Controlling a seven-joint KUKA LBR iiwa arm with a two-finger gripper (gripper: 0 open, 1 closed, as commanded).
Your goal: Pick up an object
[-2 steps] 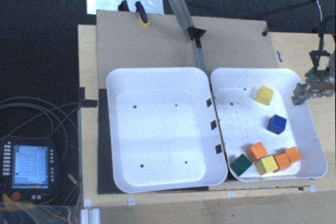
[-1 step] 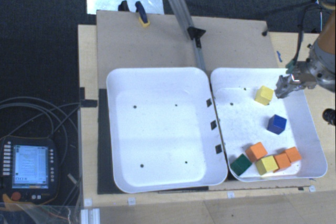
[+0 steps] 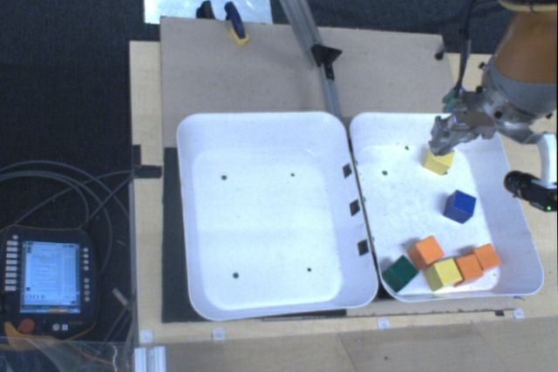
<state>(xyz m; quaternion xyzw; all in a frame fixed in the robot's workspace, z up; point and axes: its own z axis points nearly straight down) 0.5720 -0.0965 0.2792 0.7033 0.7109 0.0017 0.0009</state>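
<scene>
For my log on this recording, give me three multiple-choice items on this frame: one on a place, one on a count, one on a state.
1. Which bin holds the blocks?
A. the left bin
B. the right bin
C. both bins

2. How many orange blocks are there?
A. one
B. three
C. five

3. Where is the end effector?
A. right over the yellow block at the bin's far end
B. above the left bin
C. on the green block

Key:
1 B, every block lies in the right bin.
2 B, three orange blocks sit near the front rim.
3 A, the end effector hangs at the lone yellow block.
</scene>
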